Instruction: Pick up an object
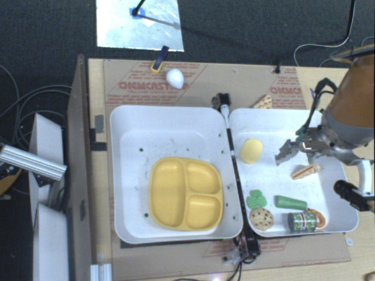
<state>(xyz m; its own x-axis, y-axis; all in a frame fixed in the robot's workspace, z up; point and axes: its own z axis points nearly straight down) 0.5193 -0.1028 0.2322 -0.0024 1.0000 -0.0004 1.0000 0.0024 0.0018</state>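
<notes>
Hovering Over the Right Bin, Holding Nothing

Sitting in the left white plastic bin [126, 127] is a yellow three-compartment plate [186, 193], lying flat toward the bin's near side. Lying beyond that bin, on the brown printed cardboard [140, 81], is a small white egg-shaped ball [174, 78]. Resting in the right white plastic bin [275, 117], near its left wall, is a round pale-yellow lump [252, 150]. Gathering along that bin's near edge are a green leafy toy piece [256, 200], a round speckled cookie [261, 218], a green cylindrical piece [291, 202] and a small can with a red and green label [302, 222]. Hanging above the bin's middle is the grey two-finger gripper [292, 151], reaching in from the right; its fingers are spreading apart with nothing between them. Lying just beside and below the gripper is an orange and white stick-shaped piece [306, 171], apart from the fingers.
</notes>
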